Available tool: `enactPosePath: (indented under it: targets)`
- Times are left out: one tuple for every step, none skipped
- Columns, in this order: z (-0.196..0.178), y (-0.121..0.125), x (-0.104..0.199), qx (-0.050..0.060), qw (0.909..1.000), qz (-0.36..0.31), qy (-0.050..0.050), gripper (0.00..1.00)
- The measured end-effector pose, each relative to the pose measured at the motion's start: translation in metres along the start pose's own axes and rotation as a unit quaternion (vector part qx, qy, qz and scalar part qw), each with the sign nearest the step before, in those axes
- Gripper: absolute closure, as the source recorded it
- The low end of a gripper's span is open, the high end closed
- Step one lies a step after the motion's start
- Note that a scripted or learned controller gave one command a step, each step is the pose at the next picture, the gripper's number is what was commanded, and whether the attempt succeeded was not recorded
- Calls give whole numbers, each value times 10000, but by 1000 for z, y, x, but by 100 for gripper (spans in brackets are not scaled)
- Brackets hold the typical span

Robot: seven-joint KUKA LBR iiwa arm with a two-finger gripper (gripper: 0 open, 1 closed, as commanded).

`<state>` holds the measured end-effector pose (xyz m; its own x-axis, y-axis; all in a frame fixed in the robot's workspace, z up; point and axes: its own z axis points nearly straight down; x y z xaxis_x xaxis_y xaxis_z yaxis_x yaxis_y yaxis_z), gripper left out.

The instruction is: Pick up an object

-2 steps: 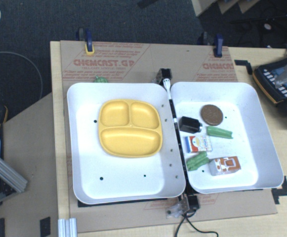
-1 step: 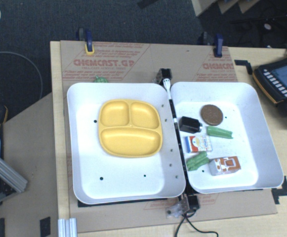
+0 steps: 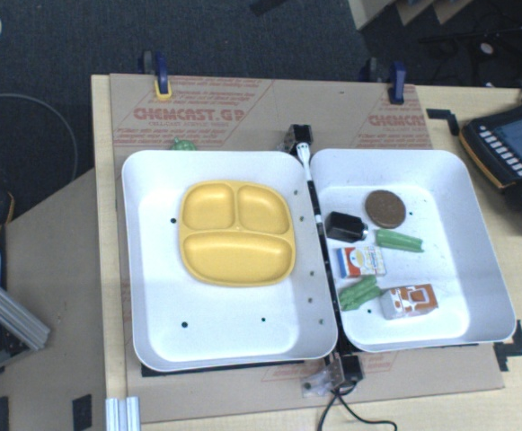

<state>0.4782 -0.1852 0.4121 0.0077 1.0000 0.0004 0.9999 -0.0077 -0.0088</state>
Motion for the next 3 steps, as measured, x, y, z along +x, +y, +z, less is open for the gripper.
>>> enactPosePath:
  targets:
    - [121,1,59,24,10000,-62,25,100]
    - [161,1,155,-6,10000,-92,21,100]
    - [165,-1,284,-44,9999,-117,22,100]
